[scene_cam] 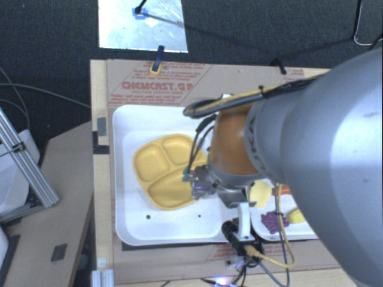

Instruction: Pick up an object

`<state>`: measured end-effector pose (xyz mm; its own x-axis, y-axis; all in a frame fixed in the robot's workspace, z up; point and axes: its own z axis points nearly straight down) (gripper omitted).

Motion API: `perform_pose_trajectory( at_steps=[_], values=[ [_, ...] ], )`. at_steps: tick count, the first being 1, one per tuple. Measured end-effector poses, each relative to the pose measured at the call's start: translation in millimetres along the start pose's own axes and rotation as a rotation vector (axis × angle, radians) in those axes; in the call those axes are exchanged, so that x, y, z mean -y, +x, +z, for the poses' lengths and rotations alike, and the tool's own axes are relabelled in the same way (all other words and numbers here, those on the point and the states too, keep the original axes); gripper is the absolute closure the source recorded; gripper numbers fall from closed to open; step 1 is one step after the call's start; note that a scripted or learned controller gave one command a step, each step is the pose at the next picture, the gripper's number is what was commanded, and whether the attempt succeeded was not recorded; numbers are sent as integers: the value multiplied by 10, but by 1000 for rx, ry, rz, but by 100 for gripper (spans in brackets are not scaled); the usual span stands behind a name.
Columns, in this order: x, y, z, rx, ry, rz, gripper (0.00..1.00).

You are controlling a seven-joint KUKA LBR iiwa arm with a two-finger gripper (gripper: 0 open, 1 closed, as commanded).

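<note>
Our grey arm's end effector (200, 183), its grip state beyond what we can tell, hangs over the right edge of the yellow, compartmented plastic plate (164, 169) lying leftward in the left white bin (128, 130).

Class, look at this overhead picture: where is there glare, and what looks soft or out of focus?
Camera view: glare whitens the shiny sheet at the top; the grey arm, nearest the lens, looks soft and featureless; the yellow divided tray in the left bin stays fairly sharp.
</note>
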<state>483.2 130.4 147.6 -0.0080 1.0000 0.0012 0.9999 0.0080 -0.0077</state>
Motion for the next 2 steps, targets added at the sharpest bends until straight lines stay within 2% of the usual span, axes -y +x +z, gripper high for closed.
perform_pose_trajectory(
  at_steps=[1, 2],
  values=[
    [-777, -61, 641, 1, -7, 2, 100],
    [-6, 757, 551, -1, -6, -3, 100]
  ],
)
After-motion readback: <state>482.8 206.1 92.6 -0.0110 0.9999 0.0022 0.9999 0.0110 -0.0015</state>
